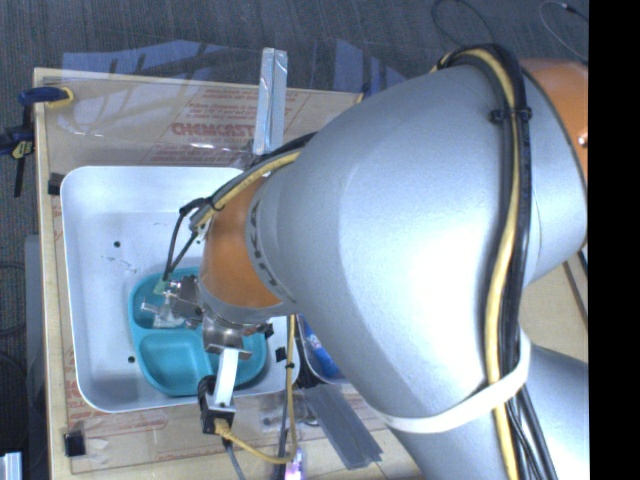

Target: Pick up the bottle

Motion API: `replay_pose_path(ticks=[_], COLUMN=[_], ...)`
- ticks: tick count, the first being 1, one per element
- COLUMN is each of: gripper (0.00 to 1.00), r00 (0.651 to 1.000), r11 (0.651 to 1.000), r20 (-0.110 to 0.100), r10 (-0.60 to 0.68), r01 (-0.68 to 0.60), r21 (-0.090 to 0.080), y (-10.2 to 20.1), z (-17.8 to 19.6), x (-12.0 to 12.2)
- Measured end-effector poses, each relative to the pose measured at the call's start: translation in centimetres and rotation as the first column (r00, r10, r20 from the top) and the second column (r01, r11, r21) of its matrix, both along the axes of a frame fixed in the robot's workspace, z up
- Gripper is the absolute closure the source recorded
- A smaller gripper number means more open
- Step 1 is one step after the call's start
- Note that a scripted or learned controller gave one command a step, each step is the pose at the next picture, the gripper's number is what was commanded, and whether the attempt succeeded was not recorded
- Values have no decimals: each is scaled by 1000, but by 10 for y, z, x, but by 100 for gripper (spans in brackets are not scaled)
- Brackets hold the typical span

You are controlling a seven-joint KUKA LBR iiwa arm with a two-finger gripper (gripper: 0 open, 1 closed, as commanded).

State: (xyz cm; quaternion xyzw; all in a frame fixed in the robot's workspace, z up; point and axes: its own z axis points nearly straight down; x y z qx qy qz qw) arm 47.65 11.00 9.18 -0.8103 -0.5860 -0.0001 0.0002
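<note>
We see the grey arm [420, 238] sweeping in from three o'clock over the bench [150, 128], its claw [170, 303] low in the left white bin [90, 268] at seven o'clock upon the teal bottle [175, 358]; whether it grips, we cannot tell.

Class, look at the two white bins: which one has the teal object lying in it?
The left bin, the one the end effector reaches into, holds the teal object near its front. The right bin sits mostly hidden behind the arm.
</note>
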Motion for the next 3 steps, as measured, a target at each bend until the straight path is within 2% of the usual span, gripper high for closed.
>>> replay_pose_path(ticks=[1,2,3], gripper=[0,100,100], r00=[997,997,810], r11=[997,997,810], r20=[6,10,-1], r10=[82,77,587], r01=[-82,-77,-587], r21=[-9,-16,1], y=[36,30,16], z=[2,13,169], x=[2,5,33])
